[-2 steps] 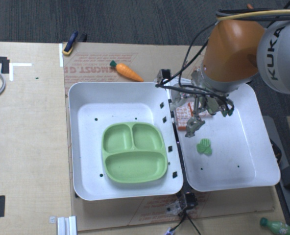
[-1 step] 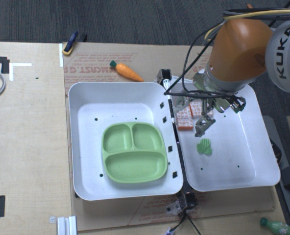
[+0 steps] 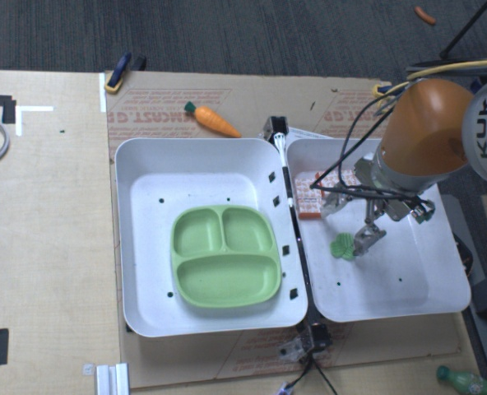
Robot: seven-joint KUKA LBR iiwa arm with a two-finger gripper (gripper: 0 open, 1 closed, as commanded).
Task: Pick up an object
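I see the green divided plate (image 3: 225,256) lying in the left bin (image 3: 136,220), its big compartment nearest. In the right bin (image 3: 408,290), a small green clump (image 3: 342,248), no clear long axis, sits at the gripper (image 3: 365,241) tip, touching it. Fingers: can't tell. A red-white box (image 3: 308,194) lies farther left. An orange carrot (image 3: 214,120) lies beyond the bins, its tip pointing right.

Dark grey carpet floor (image 3: 227,15) borders a light wooden bench (image 3: 46,262) overlaid with cardboard (image 3: 252,97).

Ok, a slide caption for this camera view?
End effector low in right bin beside a small green object; green divided plate in left bin.
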